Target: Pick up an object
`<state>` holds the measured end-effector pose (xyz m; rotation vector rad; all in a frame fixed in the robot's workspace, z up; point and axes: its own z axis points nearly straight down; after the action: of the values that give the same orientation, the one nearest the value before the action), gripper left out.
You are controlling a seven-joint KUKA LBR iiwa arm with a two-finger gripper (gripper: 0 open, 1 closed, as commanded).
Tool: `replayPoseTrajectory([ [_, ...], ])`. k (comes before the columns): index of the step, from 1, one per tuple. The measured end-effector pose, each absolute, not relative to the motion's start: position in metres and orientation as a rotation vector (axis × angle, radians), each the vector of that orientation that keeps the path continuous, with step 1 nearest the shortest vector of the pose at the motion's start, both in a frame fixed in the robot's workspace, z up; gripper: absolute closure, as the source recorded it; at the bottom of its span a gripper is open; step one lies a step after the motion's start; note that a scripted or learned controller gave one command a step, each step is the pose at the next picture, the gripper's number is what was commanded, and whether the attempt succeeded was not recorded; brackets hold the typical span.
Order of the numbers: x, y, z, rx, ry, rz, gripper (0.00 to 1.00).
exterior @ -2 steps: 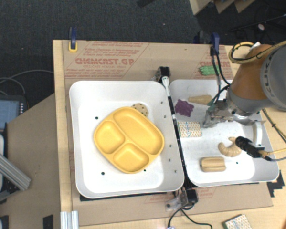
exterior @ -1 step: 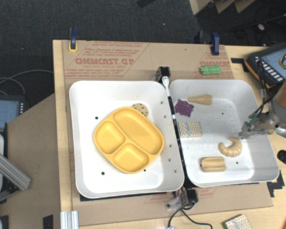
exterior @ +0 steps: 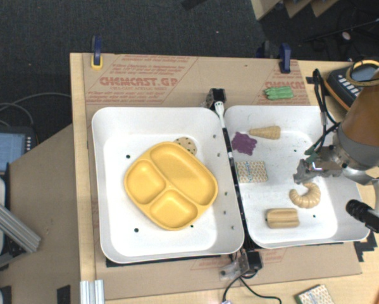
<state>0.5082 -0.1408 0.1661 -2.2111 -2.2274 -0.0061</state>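
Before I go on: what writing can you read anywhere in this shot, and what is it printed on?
"CHEMCAST GP" in red, on the brown board behind the left bin.
The same red print, cut off, on the board behind the right bin, beside a green object.
Smaller red lines above the print: too blurred to read.

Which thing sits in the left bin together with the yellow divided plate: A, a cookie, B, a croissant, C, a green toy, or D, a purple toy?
A: a cookie peeks out from behind the far edge of the yellow plate in the left bin, while the purple toy and croissant lie in the right bin and the green toy lies on the bench beyond it.
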Motion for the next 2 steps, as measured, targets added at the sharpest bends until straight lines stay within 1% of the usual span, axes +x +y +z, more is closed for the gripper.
replayPoseTrajectory([
  [1,0.56,-0.094,0.146,-2.215,-2.23,-0.005,1.0],
  [2,0.574,-0.113,0.237,-2.229,-2.23,-0.009,1.0],
])
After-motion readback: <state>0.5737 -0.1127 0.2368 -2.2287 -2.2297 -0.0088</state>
